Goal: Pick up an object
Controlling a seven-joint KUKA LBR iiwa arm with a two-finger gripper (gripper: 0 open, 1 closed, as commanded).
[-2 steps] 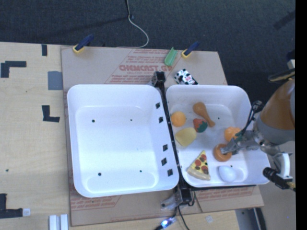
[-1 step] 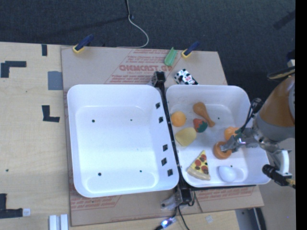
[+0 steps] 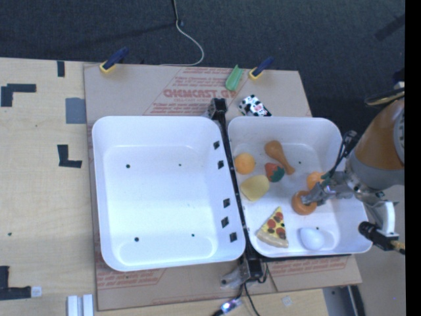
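Right bin (image 3: 329,131) | hand (image 3: 314,193) by orange ring (image 3: 302,205), grip unclear | pizza slice (image 3: 274,228), egg (image 3: 312,237) near

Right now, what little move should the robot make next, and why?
Probably close the tool and lift gently. It sits low in the right bin, right over an orange toy near the bin's right side, so that toy looks like the nearest thing to grab. I cannot tell how the tool stands, so go slowly.
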